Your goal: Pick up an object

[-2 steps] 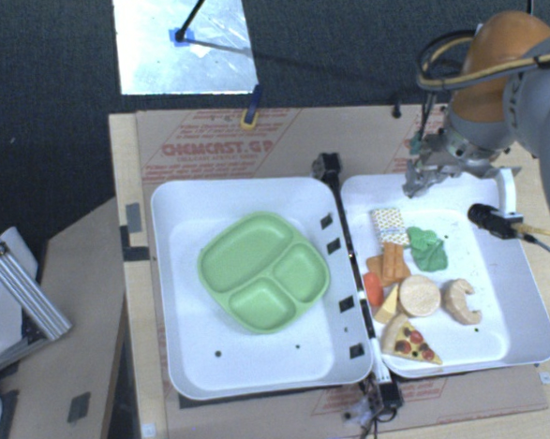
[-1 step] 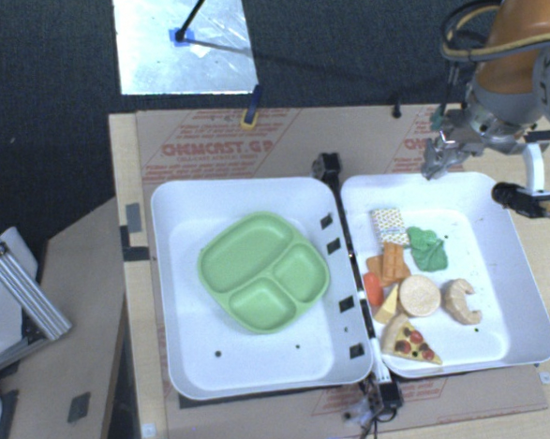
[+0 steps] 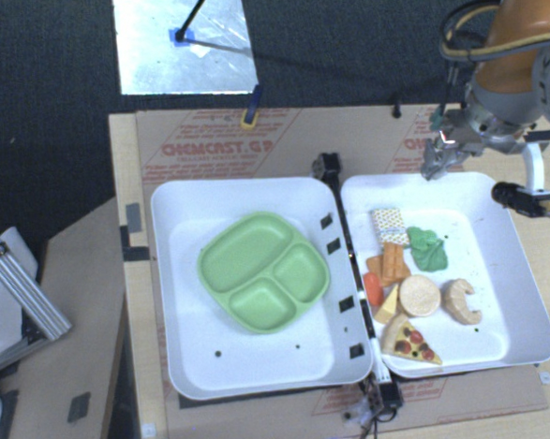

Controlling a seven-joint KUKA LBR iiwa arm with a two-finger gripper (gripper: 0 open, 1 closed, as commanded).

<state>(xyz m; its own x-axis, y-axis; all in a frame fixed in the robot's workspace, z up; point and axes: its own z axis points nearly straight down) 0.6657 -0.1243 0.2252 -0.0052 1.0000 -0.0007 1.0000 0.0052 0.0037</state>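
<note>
Pizza slice (image 3: 412, 342): I see it nearest me, at the front of the right bin (image 3: 518, 272), by the divider.
Round cracker (image 3: 418, 296): just behind the pizza, touching a yellow cheese wedge (image 3: 387, 306) on its left.
Croissant piece (image 3: 462, 301): right of the cracker, close beside it.
Orange carrot sticks (image 3: 392, 262): behind the cracker, with a red piece (image 3: 373, 289) alongside toward the divider.
Green leafy toy (image 3: 427, 248): right of the carrot sticks, mid-bin.
Wafer block (image 3: 388, 224): farthest of the food cluster, upright-looking, checkered.
Green divided plate (image 3: 264, 271): alone in the left bin (image 3: 177, 230), three compartments.
Gripper (image 3: 434, 167): I see it over the right bin's far rim, well apart from the food, nothing between its fingers; open or closed, I cannot tell.
Arm (image 3: 517, 47): enters from upper right, orange band showing.
Foil sheet (image 3: 184, 42): farthest back, on dark floor.
</note>
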